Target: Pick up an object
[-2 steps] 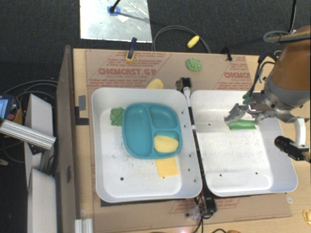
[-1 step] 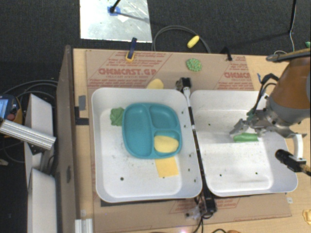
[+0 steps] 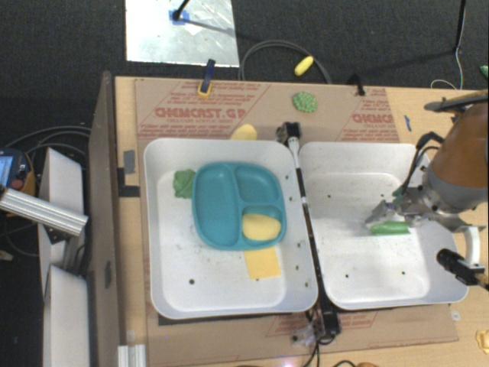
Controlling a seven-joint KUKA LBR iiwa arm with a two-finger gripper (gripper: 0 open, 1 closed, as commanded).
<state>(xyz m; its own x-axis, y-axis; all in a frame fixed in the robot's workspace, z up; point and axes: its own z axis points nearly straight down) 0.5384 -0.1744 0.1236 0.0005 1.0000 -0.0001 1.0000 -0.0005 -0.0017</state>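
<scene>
While its grip cannot be told, the tool seemingly touches the green object.

A single fixed camera hangs above the cardboard-covered worktop and looks down at a slant, its far side at the top of the picture. It stands far enough off to take in both shallow white plastic bins, the left bin and the right bin, edge to edge, with dark floor around the worktop. The grey arm with its orange band enters from the right border, so both bins lie to the left of its metal fingers.
</scene>
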